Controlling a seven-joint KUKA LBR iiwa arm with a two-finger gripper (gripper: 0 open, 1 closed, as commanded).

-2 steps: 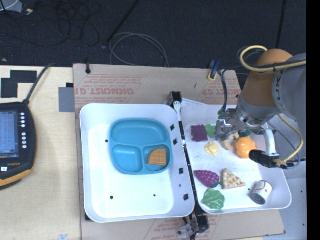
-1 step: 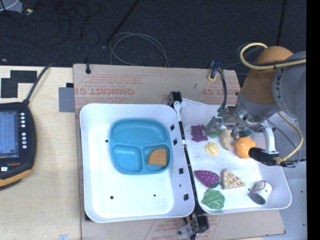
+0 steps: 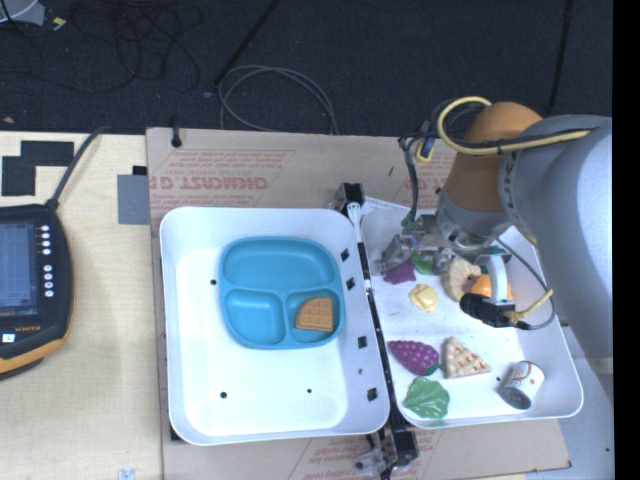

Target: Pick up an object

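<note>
My gripper (image 3: 417,251) is low in the far-left part of the right bin (image 3: 560,393), under the grey wrist and orange band. Right beside it lie a small purple piece (image 3: 399,272) and a green bit (image 3: 427,263). A yellow piece (image 3: 423,297) sits just in front of it. Further forward are a purple grape bunch (image 3: 413,354), a tan waffle wedge (image 3: 464,359), a green leafy piece (image 3: 427,398) and a small can on its side (image 3: 520,384). An orange piece (image 3: 481,286) and a pale bread-like piece (image 3: 461,273) lie partly under the arm.
The left bin (image 3: 190,368) holds a blue divided plate (image 3: 265,288) with a tan waffle (image 3: 316,315) in its right compartment. A black divider rail (image 3: 365,308) runs between the bins. A black cable (image 3: 495,313) hangs off the wrist. A teach pendant (image 3: 25,278) lies at far left.
</note>
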